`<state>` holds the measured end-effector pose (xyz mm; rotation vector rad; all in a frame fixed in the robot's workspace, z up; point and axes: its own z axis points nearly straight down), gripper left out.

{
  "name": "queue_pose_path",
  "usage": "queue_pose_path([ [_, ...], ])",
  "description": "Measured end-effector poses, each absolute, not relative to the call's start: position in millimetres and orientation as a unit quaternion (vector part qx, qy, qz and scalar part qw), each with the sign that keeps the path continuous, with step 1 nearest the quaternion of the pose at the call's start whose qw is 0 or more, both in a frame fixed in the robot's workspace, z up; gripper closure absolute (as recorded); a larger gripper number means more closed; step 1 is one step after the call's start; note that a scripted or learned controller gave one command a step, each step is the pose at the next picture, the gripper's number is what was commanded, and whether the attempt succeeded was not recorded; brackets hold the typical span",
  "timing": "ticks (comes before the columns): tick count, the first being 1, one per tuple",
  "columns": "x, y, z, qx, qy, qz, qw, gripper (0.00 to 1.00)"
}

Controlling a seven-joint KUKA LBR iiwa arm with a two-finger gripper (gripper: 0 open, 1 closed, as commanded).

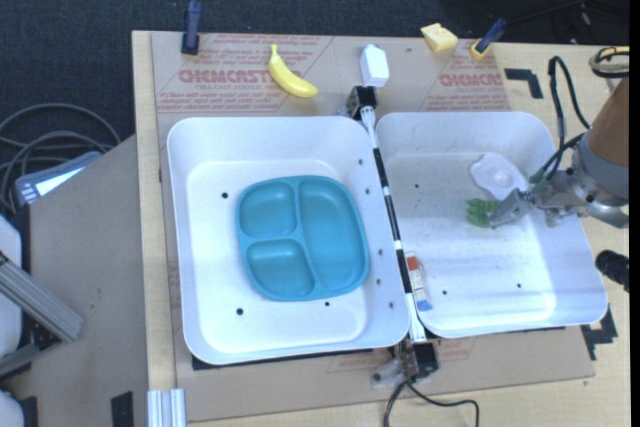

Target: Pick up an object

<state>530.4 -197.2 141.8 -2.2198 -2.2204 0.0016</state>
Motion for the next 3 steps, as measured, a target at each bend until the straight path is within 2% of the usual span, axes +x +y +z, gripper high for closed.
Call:
queue_pose_path([
  [1,576.4,-126,89,-0.707,-0.708,-0.0026,-0.005,0.0],
  [2,578.9,-129,103,-0.707,-0.707,-0.0036,-0.011,1.0],
  [3,583.9,-54,185,-0.707,-0.708,-0.0008,0.0,1.0],
])
